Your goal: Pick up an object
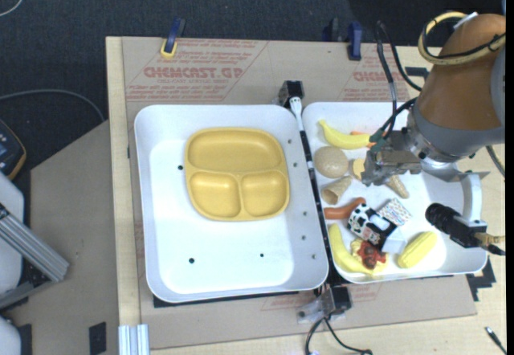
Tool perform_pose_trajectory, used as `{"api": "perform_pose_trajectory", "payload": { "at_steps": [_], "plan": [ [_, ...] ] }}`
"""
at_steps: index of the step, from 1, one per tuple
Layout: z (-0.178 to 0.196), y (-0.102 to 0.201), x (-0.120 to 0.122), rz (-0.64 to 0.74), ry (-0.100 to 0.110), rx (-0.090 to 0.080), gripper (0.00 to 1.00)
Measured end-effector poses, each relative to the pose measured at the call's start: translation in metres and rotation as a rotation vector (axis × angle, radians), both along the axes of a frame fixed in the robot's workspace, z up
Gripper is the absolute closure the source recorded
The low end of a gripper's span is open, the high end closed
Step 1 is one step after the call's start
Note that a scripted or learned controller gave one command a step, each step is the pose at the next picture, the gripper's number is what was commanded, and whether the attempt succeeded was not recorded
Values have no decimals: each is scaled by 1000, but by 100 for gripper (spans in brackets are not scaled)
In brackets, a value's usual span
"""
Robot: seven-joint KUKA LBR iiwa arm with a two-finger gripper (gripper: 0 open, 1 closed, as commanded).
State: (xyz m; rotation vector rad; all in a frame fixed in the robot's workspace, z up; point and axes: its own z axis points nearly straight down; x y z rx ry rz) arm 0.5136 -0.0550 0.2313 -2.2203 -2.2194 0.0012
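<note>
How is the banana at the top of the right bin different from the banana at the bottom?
The top banana lies in the open near the bin's far edge, fully visible. The bottom banana lies near the front edge, partly covered by a black-and-white cow toy and other small toys. The top banana sits close to the gripper; the bottom one is farther away. Both are yellow and curved.

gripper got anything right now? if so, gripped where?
Cannot be told. The gripper is low in the right bin, over the clutter beside the round tan object, and nothing is visibly between its tips.
</note>
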Motion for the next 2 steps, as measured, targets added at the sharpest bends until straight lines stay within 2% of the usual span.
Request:
{"api": "perform_pose_trajectory", "payload": {
  "at_steps": [1,2],
  "plan": [
    [-11,-9,12,-1,-2,-2,100],
    [1,-4,2,1,-3,-1,100]
  ]
}}
